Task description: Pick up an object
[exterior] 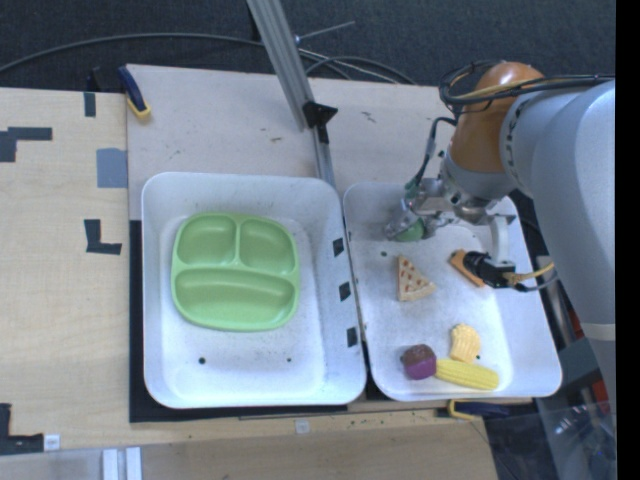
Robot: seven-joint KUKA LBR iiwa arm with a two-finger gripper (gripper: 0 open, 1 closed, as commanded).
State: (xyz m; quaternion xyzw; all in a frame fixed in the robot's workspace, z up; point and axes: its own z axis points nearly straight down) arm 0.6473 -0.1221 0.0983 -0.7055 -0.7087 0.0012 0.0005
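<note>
Nearest, in right bin (530, 368): yellow corn cob (467, 373), purple piece (418, 361), then pizza slice (412, 280). Farther back, jaws (420, 216) down over small green object (405, 231) near bin's far edge; grip impossible to tell. Green divided plate (237, 272) in left bin (160, 358).

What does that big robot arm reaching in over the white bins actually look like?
The arm is a thick, rounded, light grey tube, with a glossy orange band just above the wrist. Thin black cables loop around the orange part. At its end sits a small gripper of bare grey metal, much narrower than the arm.
</note>
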